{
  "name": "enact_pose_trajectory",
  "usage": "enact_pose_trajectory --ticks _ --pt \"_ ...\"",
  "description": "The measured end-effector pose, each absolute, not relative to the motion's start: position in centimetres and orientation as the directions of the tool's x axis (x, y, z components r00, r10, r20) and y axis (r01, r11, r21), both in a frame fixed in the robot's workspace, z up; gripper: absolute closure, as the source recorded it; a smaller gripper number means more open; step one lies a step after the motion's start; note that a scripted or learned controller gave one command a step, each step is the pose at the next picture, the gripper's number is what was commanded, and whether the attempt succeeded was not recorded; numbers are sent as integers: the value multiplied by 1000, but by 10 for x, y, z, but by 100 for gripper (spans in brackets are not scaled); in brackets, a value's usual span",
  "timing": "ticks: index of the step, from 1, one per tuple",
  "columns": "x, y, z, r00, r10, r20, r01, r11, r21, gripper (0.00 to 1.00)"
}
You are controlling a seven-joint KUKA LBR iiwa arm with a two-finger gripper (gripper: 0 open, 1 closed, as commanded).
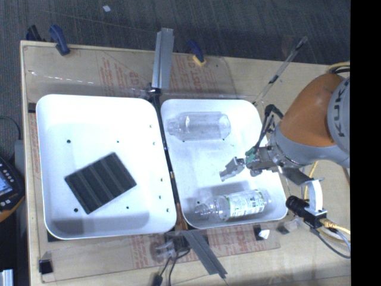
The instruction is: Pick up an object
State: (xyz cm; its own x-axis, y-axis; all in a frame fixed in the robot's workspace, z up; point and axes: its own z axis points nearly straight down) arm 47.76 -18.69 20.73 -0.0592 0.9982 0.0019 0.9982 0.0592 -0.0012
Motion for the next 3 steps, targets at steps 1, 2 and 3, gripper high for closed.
enact_pose_trajectory --ticks 1,2,3 --pt "523 -206 165 -50 999 0 999 50 -3 0" --pt "489 -146 234 119 993 0 993 -119 0 0" --pt "477 -187 167 126 992 0 992 -126 -5 0"
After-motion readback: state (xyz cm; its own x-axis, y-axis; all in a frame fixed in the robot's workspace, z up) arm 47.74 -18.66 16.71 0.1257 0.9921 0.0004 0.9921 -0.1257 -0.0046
